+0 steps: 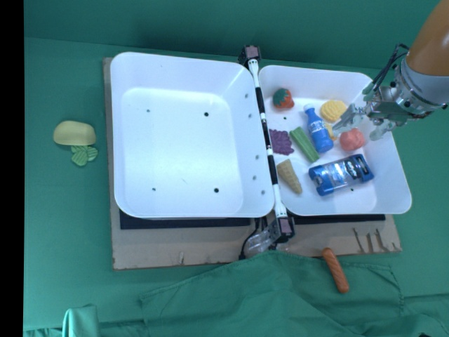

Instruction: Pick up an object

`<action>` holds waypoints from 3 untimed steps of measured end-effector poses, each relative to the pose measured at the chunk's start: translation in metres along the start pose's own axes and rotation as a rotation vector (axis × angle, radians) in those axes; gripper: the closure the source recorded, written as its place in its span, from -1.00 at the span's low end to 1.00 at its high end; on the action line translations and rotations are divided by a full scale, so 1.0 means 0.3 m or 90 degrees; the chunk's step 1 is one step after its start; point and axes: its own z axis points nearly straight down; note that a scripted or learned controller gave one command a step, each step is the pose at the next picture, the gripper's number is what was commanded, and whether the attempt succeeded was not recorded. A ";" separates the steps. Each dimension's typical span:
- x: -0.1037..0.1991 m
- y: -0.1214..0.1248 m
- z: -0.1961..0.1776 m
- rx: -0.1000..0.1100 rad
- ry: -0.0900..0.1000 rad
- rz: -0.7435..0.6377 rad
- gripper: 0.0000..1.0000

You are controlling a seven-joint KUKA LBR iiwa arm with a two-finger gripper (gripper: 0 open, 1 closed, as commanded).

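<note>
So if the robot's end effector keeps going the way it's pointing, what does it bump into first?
Probably the pink toy right below the end effector, in the right bin. Height is hard to judge from above.

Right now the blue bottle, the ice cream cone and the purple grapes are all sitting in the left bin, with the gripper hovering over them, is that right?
Not quite: the bin is wrong. The camera view shows the blue bottle, the ice cream cone and the purple grapes in the right bin, with the gripper above that bin's far side.
</note>
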 end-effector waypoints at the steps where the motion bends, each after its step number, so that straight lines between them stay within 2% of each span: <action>1: 0.012 -0.012 0.199 0.004 0.001 0.000 -1.00; 2: 0.001 -0.014 0.333 -0.009 -0.003 -0.001 -1.00; 3: -0.011 0.013 0.388 -0.017 -0.005 -0.001 -1.00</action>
